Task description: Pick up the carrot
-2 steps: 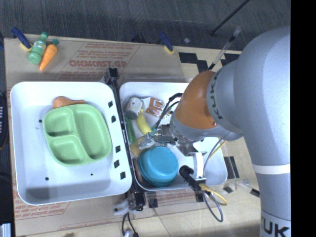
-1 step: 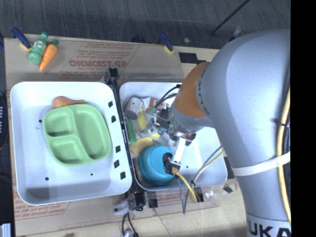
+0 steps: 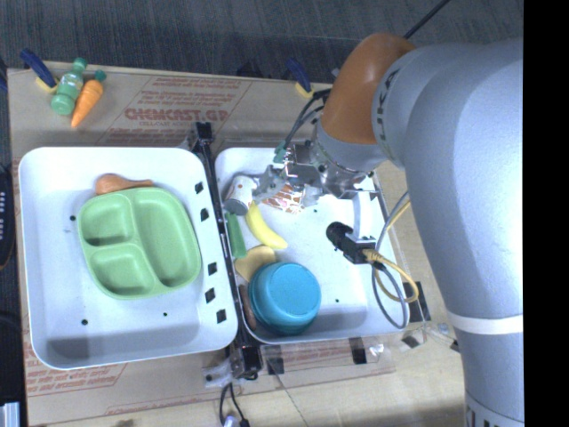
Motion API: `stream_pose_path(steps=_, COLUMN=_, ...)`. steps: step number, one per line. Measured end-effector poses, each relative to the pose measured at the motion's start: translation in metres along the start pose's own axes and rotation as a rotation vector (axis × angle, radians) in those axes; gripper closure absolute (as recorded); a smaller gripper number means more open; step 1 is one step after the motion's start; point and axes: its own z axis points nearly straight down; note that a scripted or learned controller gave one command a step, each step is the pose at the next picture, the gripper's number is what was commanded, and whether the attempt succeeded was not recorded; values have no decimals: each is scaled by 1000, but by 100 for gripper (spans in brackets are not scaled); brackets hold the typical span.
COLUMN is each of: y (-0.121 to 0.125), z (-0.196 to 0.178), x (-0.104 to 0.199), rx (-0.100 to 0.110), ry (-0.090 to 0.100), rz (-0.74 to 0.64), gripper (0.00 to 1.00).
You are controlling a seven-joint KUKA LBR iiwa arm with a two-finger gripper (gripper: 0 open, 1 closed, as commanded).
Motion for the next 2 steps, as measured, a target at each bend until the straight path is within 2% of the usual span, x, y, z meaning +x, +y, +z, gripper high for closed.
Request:
stream_pose_path(steps=1, y=-92, z=5, x=55, rx=13, ry=4, rz=-41, gripper=0)
stream_pose_path(steps=2, y=-13, z=4, x=-11, rx=6, ry=-1, rz=-206, gripper=0)
